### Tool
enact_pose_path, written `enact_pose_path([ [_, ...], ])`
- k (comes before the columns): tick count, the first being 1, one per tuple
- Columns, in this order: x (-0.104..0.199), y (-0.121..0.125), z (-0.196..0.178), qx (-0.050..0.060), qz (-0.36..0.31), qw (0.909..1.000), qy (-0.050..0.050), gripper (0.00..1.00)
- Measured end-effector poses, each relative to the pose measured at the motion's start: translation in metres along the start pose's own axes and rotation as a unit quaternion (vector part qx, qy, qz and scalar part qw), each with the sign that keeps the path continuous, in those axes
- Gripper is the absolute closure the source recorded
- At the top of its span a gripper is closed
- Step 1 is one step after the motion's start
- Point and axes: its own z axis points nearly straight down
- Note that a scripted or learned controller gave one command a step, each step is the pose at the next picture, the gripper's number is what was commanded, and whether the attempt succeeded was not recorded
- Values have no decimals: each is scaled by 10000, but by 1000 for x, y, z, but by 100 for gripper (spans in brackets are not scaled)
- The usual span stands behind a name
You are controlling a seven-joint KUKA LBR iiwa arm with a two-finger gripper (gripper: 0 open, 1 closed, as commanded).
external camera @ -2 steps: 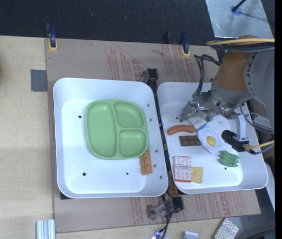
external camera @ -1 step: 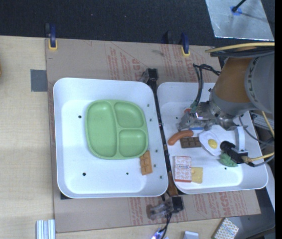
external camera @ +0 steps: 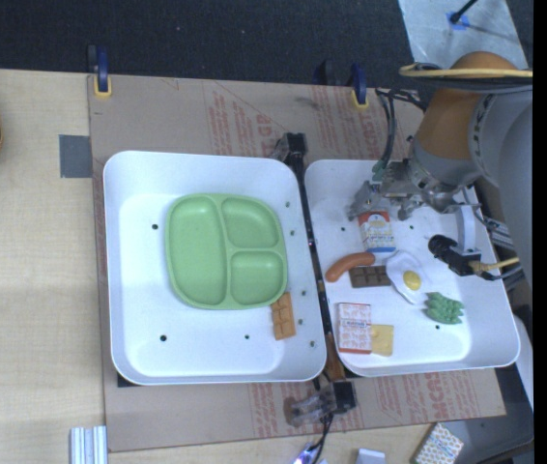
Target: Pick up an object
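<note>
My gripper hangs over the back of the right bin, reaching in from the right. Directly in front of it stands a small white carton with a red label; whether the gripper touches it is unclear. Further forward lie a sausage, a brown chocolate bar, a fried egg, a green leafy piece, a red and white packet and a yellow cheese slice.
The left bin holds a green divided plate and an orange waffle piece near its front right corner. A ridge where the two bins meet runs between them. Clamps sit on the board's back edge.
</note>
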Motion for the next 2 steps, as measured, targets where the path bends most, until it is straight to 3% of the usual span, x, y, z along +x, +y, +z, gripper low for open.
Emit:
enact_pose_path([
  [1, 20, -113, 2, 85, 16, 10000, 24, 0],
  [2, -2, -38, 0, -8, 0, 10000, -4, 0],
])
